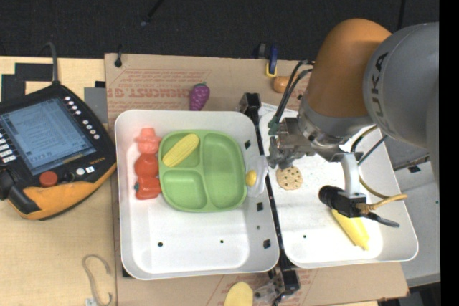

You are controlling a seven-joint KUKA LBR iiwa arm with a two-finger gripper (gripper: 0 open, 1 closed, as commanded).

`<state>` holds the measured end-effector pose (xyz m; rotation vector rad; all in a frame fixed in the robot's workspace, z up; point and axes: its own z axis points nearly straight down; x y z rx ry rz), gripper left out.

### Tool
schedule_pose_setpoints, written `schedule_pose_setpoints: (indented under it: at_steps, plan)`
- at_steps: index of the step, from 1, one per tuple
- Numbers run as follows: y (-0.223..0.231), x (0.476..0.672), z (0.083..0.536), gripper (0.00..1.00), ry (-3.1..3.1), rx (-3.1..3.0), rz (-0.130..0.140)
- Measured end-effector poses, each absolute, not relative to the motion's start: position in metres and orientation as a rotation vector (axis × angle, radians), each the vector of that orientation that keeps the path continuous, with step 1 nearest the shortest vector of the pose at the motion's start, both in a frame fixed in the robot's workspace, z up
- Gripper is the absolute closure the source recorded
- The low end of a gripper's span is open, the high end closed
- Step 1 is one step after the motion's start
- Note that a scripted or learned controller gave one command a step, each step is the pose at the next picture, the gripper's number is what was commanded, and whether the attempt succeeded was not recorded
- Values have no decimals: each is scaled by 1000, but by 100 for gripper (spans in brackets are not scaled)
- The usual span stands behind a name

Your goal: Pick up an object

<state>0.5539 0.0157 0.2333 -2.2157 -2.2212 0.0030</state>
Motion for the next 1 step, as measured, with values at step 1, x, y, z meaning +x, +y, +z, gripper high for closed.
schedule_pose_setpoints:
  at_steps: [1]
  plan:
    - [74, 558, 220, 100, -2222, -2214, 4]
